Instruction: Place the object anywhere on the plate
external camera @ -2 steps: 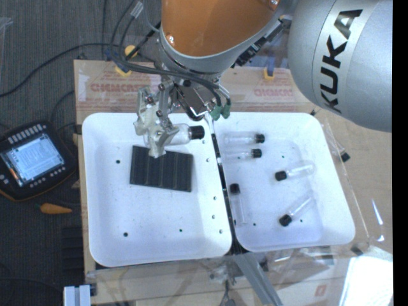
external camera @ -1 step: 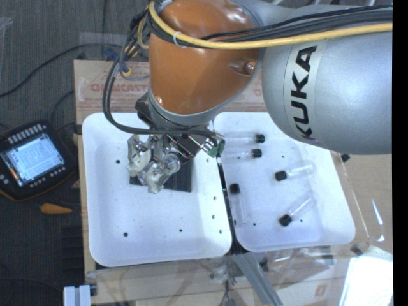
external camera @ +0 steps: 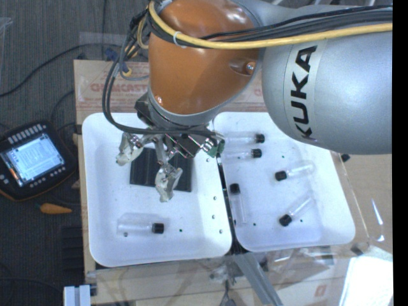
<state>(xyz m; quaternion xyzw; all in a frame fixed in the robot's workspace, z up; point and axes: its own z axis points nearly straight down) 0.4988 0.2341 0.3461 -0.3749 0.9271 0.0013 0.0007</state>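
The big grey arm [external camera: 331,62] comes in from the right. It has an orange band [external camera: 197,50] just above the wrist. Black and yellow cables [external camera: 255,34] run along the top of it. The wrist points down. The gripper [external camera: 148,167] hangs below it. Its two fingers [external camera: 166,182] are spread wide apart, and nothing sits between them.

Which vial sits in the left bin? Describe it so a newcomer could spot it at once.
Start at the left bin, the one holding the black plate. Near its front edge lies a clear vial on its side, black cap pointing right. It is the lone vial there; the others lie in the right bin.
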